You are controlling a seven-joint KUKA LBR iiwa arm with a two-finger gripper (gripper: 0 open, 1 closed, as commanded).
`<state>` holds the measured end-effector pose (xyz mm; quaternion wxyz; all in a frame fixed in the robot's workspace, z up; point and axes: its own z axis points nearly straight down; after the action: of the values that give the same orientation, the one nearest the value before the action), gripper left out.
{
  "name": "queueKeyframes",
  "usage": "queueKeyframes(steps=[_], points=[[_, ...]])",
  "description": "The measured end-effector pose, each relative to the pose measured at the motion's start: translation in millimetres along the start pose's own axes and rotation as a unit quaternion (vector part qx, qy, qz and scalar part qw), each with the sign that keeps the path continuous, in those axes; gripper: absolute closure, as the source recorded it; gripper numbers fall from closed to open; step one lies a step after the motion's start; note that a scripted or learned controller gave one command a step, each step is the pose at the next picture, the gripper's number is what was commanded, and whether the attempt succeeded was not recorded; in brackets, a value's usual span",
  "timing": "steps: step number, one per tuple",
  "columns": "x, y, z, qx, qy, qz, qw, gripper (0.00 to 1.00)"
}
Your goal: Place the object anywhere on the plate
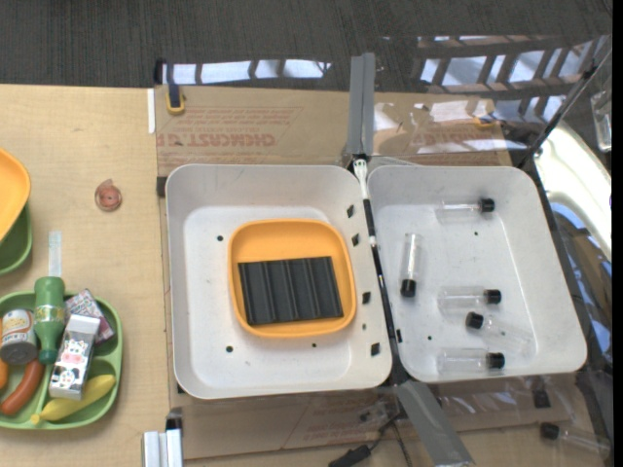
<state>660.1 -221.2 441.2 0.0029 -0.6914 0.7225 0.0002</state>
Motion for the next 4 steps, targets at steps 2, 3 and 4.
queueKeyframes(steps=[2,3,4], points=[[-11.0,0.7,1.0,-0.001,-0.001,-0.312,0.9502,1.00],[-54.7,2.8,1.2,-0.002,-0.001,-0.442,0.8970,1.00],[-21.1,1.0,1.1,-0.001,-0.001,-0.593,0.8050,1.00]])
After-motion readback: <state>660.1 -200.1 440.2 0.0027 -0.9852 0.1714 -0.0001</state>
